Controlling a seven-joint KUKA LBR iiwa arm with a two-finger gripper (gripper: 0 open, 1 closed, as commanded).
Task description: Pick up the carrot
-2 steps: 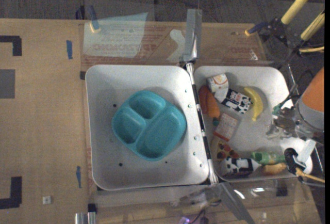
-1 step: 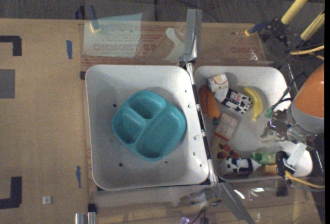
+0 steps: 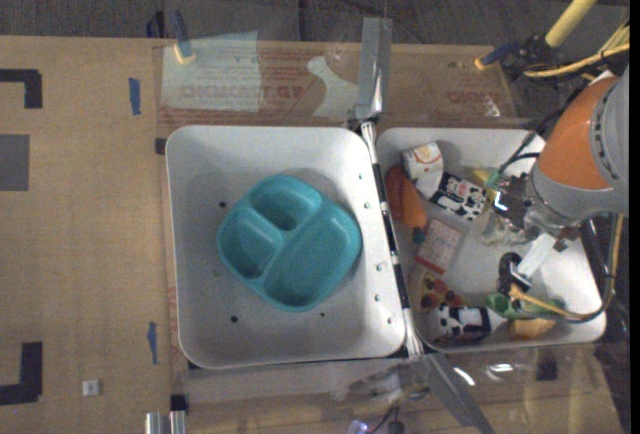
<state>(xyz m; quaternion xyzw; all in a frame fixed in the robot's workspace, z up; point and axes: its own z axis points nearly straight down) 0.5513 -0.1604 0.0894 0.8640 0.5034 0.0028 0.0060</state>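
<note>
Your carrot [image 3: 405, 198], smooth, orange and tapered, lies in the right shallow white bin [image 3: 470, 135], against its left wall. Just beside it are a white tub [image 3: 423, 159], a black-and-white patterned carton [image 3: 458, 196] and a flat pale packet [image 3: 438, 244]. The gripper [image 3: 500, 207] hangs right of the carton, apart from the carrot; you cannot tell its state. The left white bin [image 3: 200, 182] holds a glossy teal three-compartment plate [image 3: 290, 240].

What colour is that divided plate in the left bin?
The plate is teal, clearest in the camera view.
</note>
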